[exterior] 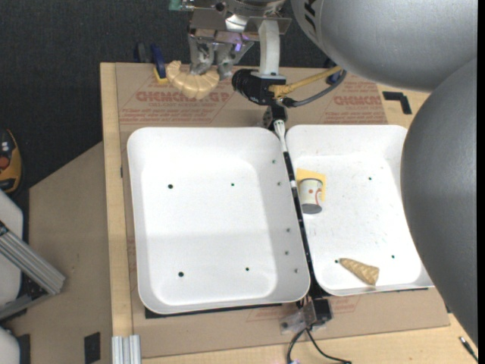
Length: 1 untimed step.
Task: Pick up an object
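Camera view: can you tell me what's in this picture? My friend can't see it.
A robot's gripper sits past the far edge of two white bins, right at a pale, curved object on the brown board. The right bin has a small yellow-and-white cup and a tan cone.

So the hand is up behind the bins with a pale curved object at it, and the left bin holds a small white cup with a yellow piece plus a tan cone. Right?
One thing is off: the cup with the yellow piece and the tan cone lie in the right bin, not the left bin. The camera view shows this. The hand is indeed behind the bins, with the pale curved object at it.
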Available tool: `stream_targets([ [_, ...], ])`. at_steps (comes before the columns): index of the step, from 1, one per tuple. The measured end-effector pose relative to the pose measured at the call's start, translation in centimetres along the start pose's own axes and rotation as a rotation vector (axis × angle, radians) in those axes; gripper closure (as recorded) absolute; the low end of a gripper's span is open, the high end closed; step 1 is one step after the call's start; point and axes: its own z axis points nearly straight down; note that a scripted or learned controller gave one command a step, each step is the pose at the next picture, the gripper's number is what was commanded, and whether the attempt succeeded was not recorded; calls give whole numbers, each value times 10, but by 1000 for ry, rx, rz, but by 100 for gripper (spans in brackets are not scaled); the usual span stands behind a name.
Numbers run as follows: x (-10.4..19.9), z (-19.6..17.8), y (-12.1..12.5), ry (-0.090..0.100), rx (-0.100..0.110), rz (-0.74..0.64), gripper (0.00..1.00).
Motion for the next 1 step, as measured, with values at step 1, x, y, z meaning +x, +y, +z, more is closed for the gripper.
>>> stream_targets([
  [1,0,15,-47,-4,13,0,100],
])
